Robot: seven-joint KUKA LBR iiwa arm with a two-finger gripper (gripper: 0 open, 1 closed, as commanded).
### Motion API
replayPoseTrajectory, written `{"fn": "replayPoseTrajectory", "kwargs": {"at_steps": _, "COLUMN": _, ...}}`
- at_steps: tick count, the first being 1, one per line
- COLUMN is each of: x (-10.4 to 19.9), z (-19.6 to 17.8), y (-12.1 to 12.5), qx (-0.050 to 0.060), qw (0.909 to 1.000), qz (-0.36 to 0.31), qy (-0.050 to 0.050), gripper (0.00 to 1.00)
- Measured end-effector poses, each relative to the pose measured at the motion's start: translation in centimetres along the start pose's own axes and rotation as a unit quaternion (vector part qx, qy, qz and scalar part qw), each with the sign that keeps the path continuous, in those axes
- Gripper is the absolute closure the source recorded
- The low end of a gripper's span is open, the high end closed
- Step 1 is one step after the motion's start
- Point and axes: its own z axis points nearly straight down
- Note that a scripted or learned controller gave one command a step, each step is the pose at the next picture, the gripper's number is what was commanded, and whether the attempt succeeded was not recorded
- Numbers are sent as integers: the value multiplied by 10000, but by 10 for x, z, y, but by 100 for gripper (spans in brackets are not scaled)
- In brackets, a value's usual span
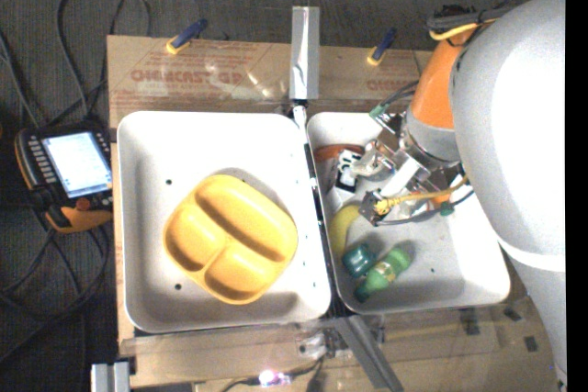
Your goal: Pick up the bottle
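A small green bottle (384,270) lies on its side near the front of the right bin (459,275). A teal object (356,258) touches its left end. My gripper (366,186) hangs over the back left part of that bin, up and to the left of the bottle and apart from it. Wires and fittings crowd around the gripper. The arm's grey body and orange band cover the bin's right side.
A pale yellow rounded object (344,223) sits just below the gripper, next to the teal object. A brown item (329,155) lies at the bin's back left. The left bin (138,197) holds a yellow divided dish (230,237). A teach pendant (64,165) lies off the bench at left.
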Motion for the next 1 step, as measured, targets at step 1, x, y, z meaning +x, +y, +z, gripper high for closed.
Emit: {"fn": "replayPoseTrajectory", "kwargs": {"at_steps": 1, "x": -30, "z": 1, "y": -78, "qx": 15, "qw": 10000, "qz": -57, "qy": 1, "gripper": 0}}
